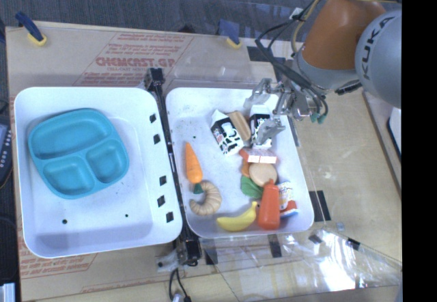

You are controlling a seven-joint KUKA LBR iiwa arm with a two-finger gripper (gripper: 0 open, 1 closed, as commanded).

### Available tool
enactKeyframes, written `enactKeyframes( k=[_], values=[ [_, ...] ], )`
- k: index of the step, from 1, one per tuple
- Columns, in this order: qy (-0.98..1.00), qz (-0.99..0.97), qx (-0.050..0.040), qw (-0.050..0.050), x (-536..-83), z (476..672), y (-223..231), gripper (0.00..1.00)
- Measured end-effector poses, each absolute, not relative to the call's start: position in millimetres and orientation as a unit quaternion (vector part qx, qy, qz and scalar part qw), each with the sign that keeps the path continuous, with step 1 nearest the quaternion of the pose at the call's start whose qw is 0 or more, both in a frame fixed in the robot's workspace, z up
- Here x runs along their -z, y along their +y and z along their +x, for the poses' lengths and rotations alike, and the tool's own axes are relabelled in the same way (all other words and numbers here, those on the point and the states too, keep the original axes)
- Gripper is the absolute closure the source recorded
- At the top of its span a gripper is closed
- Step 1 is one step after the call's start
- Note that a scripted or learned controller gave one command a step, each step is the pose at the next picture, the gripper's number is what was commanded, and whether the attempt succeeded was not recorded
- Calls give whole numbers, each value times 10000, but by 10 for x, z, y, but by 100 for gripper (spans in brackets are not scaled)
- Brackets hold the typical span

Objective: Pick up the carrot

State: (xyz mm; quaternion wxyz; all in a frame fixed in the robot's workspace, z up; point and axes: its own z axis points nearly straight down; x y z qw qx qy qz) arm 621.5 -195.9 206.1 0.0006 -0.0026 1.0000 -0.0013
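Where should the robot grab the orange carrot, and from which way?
Probably at the carrot's thick middle, coming straight down, fingers closing across its width. It lies flat in the right bin, pointed end up-screen, with bare floor either side. The croissant sits close below it, so avoid that end.

Left bin (pixel 41 225) holds a blue divided plate (pixel 76 152) toward 10 o'clock. Right bin (pixel 176 130): banana (pixel 237 220) at 6 o'clock, croissant (pixel 207 199) beside it, red bottle (pixel 269 206) toward 5.
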Motion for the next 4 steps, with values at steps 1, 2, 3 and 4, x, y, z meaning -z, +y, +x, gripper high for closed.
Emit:
enactKeyframes(
  k=[1,2,3,4],
  values=[
    [9966,-824,-15,-2,-1536,5956,-1209,0],
    [10000,30,4,76,-970,5756,-913,0],
    [9999,-10,17,129,-1106,5796,-904,100],
    [9999,-13,16,123,-1100,5792,-899,0]
  ],
)
